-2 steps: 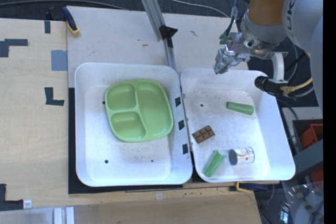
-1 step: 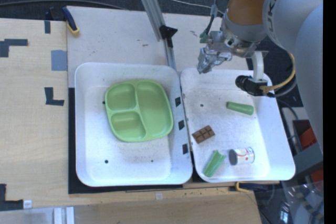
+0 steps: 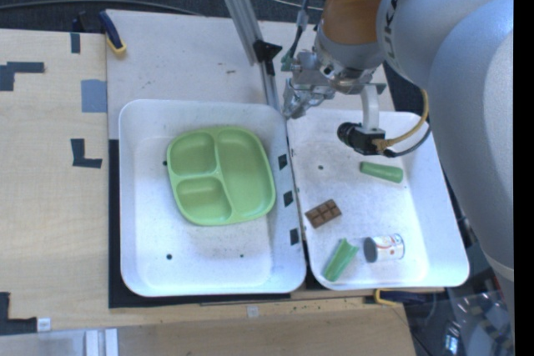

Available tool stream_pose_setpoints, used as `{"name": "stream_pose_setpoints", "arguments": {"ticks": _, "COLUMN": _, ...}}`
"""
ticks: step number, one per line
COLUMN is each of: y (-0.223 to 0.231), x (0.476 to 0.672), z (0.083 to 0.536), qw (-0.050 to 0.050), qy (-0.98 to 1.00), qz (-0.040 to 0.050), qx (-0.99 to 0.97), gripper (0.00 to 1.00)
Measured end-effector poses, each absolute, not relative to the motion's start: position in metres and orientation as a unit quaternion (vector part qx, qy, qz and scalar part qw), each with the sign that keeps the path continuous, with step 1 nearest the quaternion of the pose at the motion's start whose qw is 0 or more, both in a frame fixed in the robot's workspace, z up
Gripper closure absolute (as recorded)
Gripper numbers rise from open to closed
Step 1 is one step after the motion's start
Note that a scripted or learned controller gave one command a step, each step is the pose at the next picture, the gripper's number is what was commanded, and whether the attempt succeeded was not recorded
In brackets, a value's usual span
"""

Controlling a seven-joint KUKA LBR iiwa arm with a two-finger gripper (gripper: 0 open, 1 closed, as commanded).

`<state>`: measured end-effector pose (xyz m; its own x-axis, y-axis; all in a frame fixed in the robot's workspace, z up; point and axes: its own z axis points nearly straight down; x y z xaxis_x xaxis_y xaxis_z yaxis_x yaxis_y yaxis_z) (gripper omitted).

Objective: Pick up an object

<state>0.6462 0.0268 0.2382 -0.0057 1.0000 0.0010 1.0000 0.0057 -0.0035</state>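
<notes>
I cannot tell my gripper (image 3: 298, 106) state; the brown block (image 3: 323, 213) lies below it, long axis slanted.

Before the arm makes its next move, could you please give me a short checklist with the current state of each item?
1. Gripper free of any object: ok, nothing seen between its fingers.
2. Finger opening: cannot tell.
3. Gripper above a target: not ok, it sits at the right bin's far left corner, away from the objects.
4. Pickable objects apart from each other: ok for the chocolate bar and green cylinder; the green wedge and small bottle lie close together.
5. Green divided plate lying flat in the left bin: ok.
</notes>
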Motion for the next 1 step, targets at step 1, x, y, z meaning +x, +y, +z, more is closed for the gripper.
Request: {"name": "stream_pose_setpoints", "arguments": {"ticks": 1, "y": 0.0827, "x": 0.6555, "z": 0.2442, "qw": 0.001, "qy": -0.710, "qz": -0.0004, "qx": -0.705, "gripper": 1.00}}
